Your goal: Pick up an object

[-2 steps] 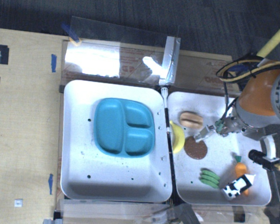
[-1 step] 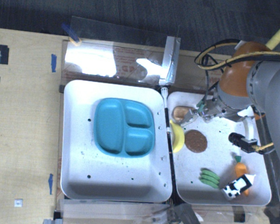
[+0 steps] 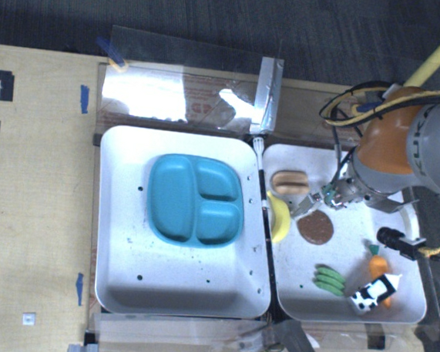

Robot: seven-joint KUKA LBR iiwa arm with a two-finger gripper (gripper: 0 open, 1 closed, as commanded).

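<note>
Two bins, and in the right bin (image 3: 409,302) your gripper (image 3: 310,205) sits low among hot dog bun (image 3: 289,183), banana (image 3: 279,219) and brown disc (image 3: 316,227), finger spread unreadable, so centre on one item before closing.

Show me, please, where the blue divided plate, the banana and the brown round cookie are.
blue divided plate (image 3: 196,200): camera view, on its middle ridge.
banana (image 3: 281,220): camera view, on its curved yellow body.
brown round cookie (image 3: 316,227): camera view, on its flat top.
</note>
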